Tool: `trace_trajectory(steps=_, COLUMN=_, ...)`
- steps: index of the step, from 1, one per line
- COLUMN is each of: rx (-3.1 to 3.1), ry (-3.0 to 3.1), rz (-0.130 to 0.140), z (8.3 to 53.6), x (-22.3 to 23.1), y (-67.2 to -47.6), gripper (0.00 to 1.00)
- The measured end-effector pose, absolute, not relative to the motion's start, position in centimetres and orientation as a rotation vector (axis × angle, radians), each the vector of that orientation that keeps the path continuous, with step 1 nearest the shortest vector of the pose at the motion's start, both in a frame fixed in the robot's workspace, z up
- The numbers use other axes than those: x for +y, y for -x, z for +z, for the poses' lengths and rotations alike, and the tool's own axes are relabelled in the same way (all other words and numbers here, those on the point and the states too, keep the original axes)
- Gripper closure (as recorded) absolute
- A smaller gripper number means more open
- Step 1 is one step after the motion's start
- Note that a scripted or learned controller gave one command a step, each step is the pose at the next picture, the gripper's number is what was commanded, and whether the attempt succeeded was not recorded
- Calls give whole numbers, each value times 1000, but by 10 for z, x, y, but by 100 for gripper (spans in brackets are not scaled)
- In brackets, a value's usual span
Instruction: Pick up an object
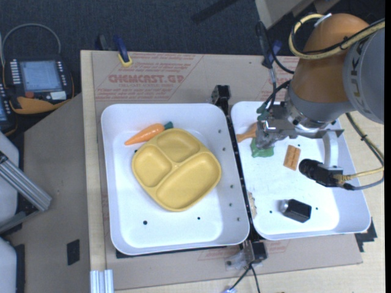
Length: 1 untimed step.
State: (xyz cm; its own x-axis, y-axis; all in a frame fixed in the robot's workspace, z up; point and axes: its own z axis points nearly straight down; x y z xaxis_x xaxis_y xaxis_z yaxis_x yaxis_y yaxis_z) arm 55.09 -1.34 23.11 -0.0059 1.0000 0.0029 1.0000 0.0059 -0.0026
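In the right bin (pixel 348 215), my gripper (pixel 264 140) reaches down at the upper left, directly over a small green object (pixel 265 152) lying on the bin floor. An orange piece (pixel 247 133) pokes out just left of the gripper, by the bin's left wall. A small orange-brown block (pixel 291 157) lies to the right of the green object. A black box-shaped object (pixel 297 210) rests near the bin's front. The arm's grey and orange body hides the bin's far part.
The left bin (pixel 119 182) holds a yellow divided plate (pixel 176 170) and a toy carrot (pixel 144 133) behind it. A black cylinder (pixel 317 171) with a yellow cable hangs from the arm over the right bin's middle. A pendant (pixel 38 81) sits off the bench at far left.
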Motion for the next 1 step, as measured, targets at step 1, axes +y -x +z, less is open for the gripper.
trace_trajectory(steps=1, rx=-2224, ry=2211, rz=2, z=225, x=39, y=-530, gripper=100)
